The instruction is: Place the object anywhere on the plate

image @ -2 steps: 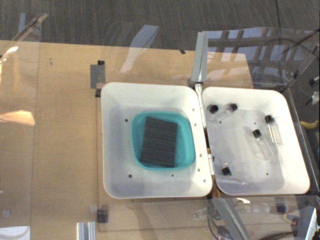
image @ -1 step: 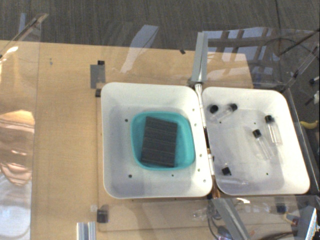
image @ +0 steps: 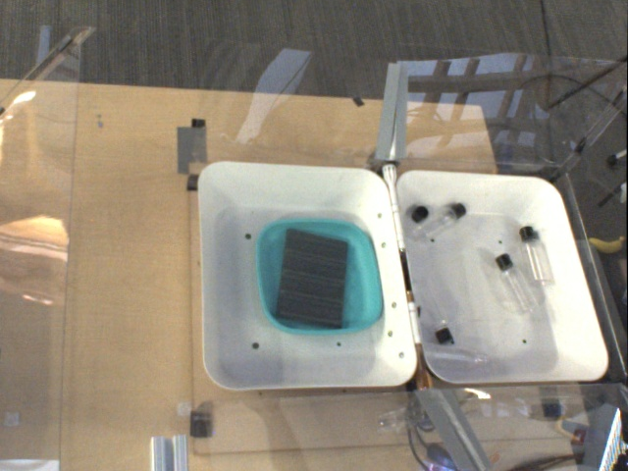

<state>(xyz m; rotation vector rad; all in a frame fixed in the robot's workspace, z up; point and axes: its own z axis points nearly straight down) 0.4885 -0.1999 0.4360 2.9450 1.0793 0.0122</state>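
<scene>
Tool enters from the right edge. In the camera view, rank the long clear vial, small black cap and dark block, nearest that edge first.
1. long clear vial, far right.
2. small black cap, middle, lower down.
3. dark block, left, lying on the teal plate.

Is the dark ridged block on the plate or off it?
On: the dark block lies flat inside the teal plate, in the left bin.
</scene>
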